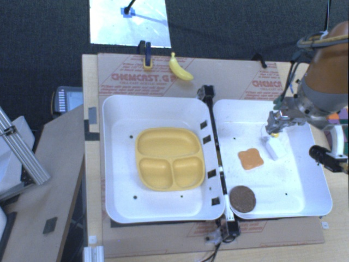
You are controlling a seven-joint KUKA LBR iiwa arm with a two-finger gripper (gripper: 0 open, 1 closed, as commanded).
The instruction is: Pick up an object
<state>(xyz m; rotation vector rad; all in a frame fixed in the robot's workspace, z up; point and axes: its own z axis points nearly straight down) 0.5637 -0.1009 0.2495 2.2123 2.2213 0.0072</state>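
Left bin (117, 146) on the counter (92, 162) holds a yellow divided tray (168, 158), lying flat w/ three compartments. A toy banana (180, 69) sits on the cardboard sheet (229, 75) behind the bins, apart from both. Right bin (305, 195): brown round disc (242, 198) at the near-left corner, orange flat piece (250, 159) nr the middle. Gripper (274, 129) hangs over the right bin's far half, above and right of the orange piece; a small grey-white item (270, 148) just below it. Open or closed: can't tell.
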